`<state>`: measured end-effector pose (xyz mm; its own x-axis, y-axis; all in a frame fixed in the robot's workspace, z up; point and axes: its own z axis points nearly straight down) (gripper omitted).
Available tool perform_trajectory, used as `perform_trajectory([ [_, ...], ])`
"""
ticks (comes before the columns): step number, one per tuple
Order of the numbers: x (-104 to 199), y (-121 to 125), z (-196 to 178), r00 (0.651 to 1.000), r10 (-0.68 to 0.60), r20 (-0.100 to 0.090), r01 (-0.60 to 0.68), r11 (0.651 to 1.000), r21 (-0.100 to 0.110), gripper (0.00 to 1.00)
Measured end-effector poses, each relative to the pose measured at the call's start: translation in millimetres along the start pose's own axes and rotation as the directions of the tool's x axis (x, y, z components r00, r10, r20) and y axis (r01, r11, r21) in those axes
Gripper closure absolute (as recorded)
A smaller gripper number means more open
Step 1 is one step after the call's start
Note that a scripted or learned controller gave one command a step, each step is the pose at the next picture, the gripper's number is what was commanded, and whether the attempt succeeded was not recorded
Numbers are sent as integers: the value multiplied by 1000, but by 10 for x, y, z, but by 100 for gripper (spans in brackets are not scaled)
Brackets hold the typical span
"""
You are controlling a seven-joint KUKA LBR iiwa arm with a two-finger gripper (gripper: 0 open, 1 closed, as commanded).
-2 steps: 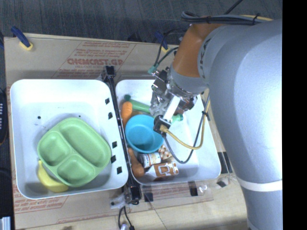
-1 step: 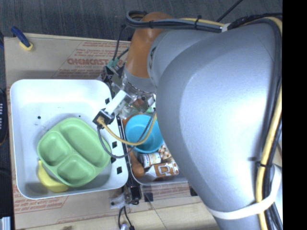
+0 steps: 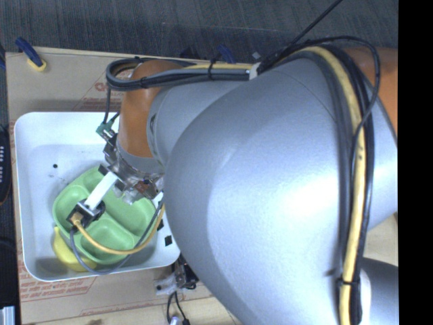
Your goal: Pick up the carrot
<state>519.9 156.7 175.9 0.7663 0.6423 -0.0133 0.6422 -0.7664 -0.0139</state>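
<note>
- Camera view: the grey arm (image 3: 270, 181) comes in from the right and covers most of the frame, from the upper right corner down to the lower edge
- Orange band (image 3: 134, 120) sits at the arm's left end, above the wrist, over the upper right part of the white bin (image 3: 27, 147)
- Gripper (image 3: 135, 185) is low inside that bin, directly over the upper right edge of a pale green dish (image 3: 125, 222)
- Jaw state: cannot tell; the wrist and its fittings cover the tip, so neither the opening nor any hold can be read
- Carrot: position cannot be told; a small orange-brown patch (image 3: 141, 191) sits right at the gripper but is too small and too crowded to identify
- Green dish is a moulded piece with shallow hollows, lying in the lower middle of the bin, its right side running under the arm
- Yellow thing (image 3: 62, 252) pokes out from beneath the lower left edge of the green dish, close to the bin's lower wall; its shape is mostly hidden
- Bin floor to the upper left of the dish is bare white, apart from a small dark speck (image 3: 55, 166)
- Bench (image 3: 67, 70) shows as a brown surface around the bin, with red print along the lower left edge
- Blue clip (image 3: 30, 53) grips the bench's upper left corner, well apart from the bin
- Black cables (image 3: 135, 65) loop over the orange band and run right along the top of the arm
</note>
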Motion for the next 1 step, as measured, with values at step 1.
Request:
perform_trajectory([
  [1,78,199,-1018,998,67,-13,-68,998,-9,100],
])
